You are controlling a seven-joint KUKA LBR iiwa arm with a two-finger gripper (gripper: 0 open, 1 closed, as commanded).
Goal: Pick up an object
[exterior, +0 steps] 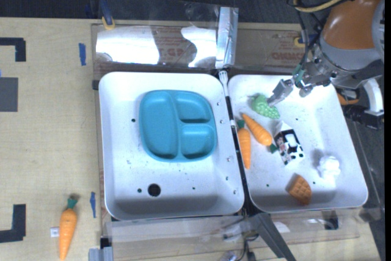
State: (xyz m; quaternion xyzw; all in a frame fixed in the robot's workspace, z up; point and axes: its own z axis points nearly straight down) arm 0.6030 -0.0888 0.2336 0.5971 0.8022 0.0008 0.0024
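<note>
Here, tool (283, 92) beside bumpy green toy (265, 106) (knobbly).

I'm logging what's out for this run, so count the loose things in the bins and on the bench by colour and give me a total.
Orange: 4, two carrots and a waffle-like piece in the right bin, one carrot on the bench.
Blue: 1, the divided tray in the left bin.
Green: 1, a bumpy toy.
White: 1, a small lump.
Black and white: 1, a small figure.
Total: 8
</note>
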